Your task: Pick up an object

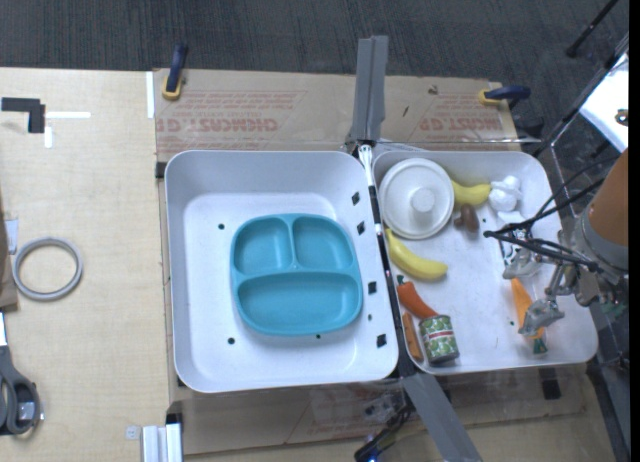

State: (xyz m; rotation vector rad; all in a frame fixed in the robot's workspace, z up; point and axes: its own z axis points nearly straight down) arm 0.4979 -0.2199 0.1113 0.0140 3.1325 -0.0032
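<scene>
Gripper (540,315) sits low at about 4 o'clock in the right bin (480,358), right over an orange carrot-like piece (522,300) by the bin's right wall. Can't tell if it's apart or clamped, too much cable & metal in the way, and nothing plainly sits in its grasp.

Rest of the right bin: white bowl (418,198) at 11 o'clock, one banana (470,192) touching its right side, another banana (414,260) just below it, small brown thing (467,218) between, white lumpy toy (507,193) at 1 o'clock. Green can (438,339) lies at 7 o'clock w/ a second carrot (413,300) beside it. Left bin (190,280) holds the teal divided plate (297,274).

Risks, imo: the orange piece lies so near the wall that a finger could land on the rim or just shove it sideways. It's thin & tapered, so it could squirt out on closing. Cables hanging near the wrist might snag too.
</scene>
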